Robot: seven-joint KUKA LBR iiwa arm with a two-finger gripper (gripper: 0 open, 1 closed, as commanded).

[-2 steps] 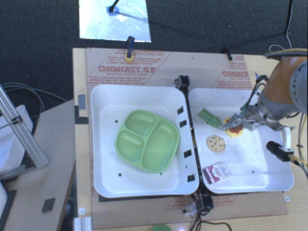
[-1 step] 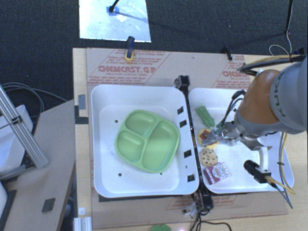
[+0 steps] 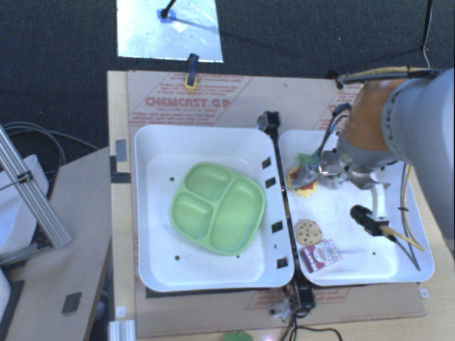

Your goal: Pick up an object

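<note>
We see two shallow white bins side by side on the table (image 3: 213, 87), whose brown top bears red lettering along its upper part. The left bin (image 3: 153, 190) sits at the centre of the frame and holds a light green divided plate (image 3: 217, 207) with three compartments, lying flat and turned at an angle. The right bin (image 3: 398, 261) lies at the centre right.

The grey arm (image 3: 419, 116), with its orange band (image 3: 366, 116), comes in from the right edge and bends down over the upper part of the right bin. Its pincer (image 3: 311, 173) hangs low at the upper left corner of that bin, just beside the divider between the bins. We cannot tell how its fingers are set.

Right under the pincer lies a small cluster of toys (image 3: 302, 181) in red, yellow and green; we cannot tell whether it touches them. Lower in the same bin, near the divider, lies a round tan cookie (image 3: 308, 231) with dark spots. Just below it rests a small red and white packet (image 3: 320, 255), tilted, near the bin's lower left corner. A black clamp-like part (image 3: 367, 219) with cables hangs over the bin's right half.
</note>
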